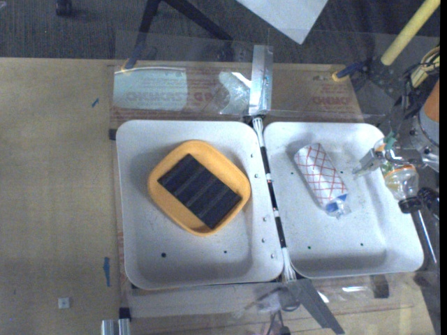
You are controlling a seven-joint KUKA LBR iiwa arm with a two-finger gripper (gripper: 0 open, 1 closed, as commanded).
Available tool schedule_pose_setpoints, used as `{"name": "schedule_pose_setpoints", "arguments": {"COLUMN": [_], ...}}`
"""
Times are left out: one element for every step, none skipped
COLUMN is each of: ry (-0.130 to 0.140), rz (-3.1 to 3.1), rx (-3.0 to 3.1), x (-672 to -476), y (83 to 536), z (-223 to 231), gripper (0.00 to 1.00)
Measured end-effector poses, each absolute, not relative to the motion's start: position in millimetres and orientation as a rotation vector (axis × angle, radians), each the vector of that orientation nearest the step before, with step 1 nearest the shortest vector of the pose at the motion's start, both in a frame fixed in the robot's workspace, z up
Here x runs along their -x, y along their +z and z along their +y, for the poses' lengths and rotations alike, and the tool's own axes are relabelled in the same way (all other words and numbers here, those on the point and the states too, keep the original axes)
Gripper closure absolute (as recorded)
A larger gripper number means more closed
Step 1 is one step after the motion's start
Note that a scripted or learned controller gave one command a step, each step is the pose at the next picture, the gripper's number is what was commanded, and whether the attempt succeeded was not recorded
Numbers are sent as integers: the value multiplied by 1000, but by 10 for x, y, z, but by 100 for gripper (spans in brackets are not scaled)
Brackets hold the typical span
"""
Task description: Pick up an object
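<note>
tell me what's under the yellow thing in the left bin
The yellow pad with its dark ribbed panel lies tilted on the white floor of the left bin. Bare floor shows all around it. Whatever is directly beneath it is covered, so that cannot be told.

Yellow solar lamp (pixel 199 187) flat in left bin; red-checked white packet (pixel 320 175) in right bin

At the right bin's (pixel 408 257) far right rim, the robot's gripper (pixel 380 158) shows as a cluster of silvery metal parts with small green and orange touches. Just beyond that rim sit dark grey arm housings, an orange band, and thin black cables trailing down.
</note>
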State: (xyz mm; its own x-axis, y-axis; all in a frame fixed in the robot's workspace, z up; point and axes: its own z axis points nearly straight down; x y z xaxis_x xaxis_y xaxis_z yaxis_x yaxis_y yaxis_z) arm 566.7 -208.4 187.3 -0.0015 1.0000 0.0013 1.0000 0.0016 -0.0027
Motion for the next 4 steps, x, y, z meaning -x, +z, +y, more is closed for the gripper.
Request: {"name": "schedule_pose_setpoints", "arguments": {"ry": [-30, -47, -19, -10], "rz": [-2471, -2487, -2595, -2672], "rx": [2003, 1994, 1807, 1683], "x": [-5836, -5925, -6073, -6475], "y": [1325, 1277, 1075, 1067], "z": [-1850, -1563, -963, -1106], "gripper": [0, 0, 0, 0]}}
